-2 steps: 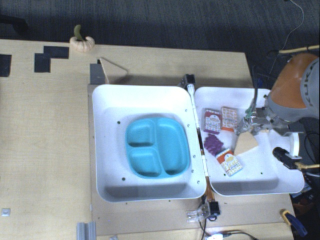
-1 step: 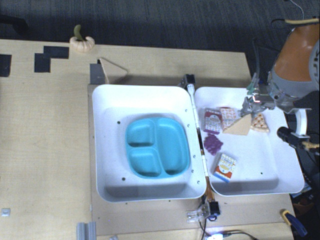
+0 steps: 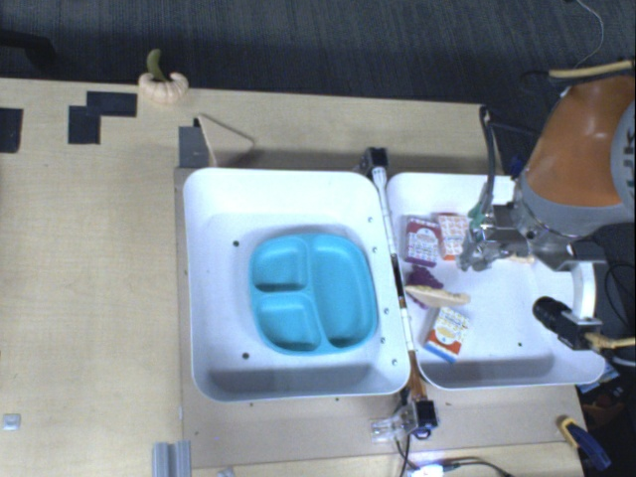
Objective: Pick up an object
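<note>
The likeliest thing to be picked, a purple-and-white packet [image 3: 422, 239], lay flat in the upper left part of the right bin [image 3: 517, 361], close to the divider between the 2 bins. Touching its right edge sat a second, paler packet [image 3: 453, 234] with red print. Below them a tan stick-like piece [image 3: 435, 295] lay across the bin floor at a slight tilt, and just under that a small orange-and-white carton [image 3: 448, 332] rested near the bin's lower left corner.

The gripper [image 3: 477, 247] hung over the right bin just beside the paler packet's right edge, its metal fingers pointing down and left. Nothing showed between them, and whether they were apart or together could not be told from this angle. The grey arm with its orange band [image 3: 581, 147] reached in from the right, above the bin's upper right corner.

The left bin [image 3: 214, 217] held a blue tray [image 3: 313, 291] with 3 compartments, sitting near its middle. Well apart from both bins, on the bench [image 3: 89, 296] at the upper left, stood a small pale gourd [image 3: 162, 84] with a green stem.
</note>
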`<state>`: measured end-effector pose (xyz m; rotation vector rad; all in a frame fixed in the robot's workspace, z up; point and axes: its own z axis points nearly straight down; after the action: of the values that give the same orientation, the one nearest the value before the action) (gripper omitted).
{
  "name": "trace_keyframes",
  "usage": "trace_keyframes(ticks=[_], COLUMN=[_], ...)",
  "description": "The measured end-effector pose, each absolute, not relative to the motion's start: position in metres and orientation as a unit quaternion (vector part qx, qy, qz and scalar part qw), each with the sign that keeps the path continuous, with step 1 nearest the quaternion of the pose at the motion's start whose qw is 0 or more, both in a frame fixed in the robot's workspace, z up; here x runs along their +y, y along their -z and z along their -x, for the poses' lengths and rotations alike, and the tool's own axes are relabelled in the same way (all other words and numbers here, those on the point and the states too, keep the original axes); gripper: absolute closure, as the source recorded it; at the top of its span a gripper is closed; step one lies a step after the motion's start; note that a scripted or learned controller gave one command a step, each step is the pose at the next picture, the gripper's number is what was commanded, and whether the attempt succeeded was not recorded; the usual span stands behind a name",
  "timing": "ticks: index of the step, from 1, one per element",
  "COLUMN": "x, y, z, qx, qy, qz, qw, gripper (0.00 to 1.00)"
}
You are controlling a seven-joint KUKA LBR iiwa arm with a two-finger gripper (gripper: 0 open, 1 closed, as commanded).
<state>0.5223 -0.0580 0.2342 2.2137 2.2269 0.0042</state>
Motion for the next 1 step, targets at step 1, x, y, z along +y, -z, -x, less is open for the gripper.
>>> trace_keyframes(ticks=[1], x=[-0.1033], y=[-0.1787], z=[-0.6035], qx=[0.708], qy=[-0.0002], qz=[-0.706], qw=[0.001], gripper=[1.00])
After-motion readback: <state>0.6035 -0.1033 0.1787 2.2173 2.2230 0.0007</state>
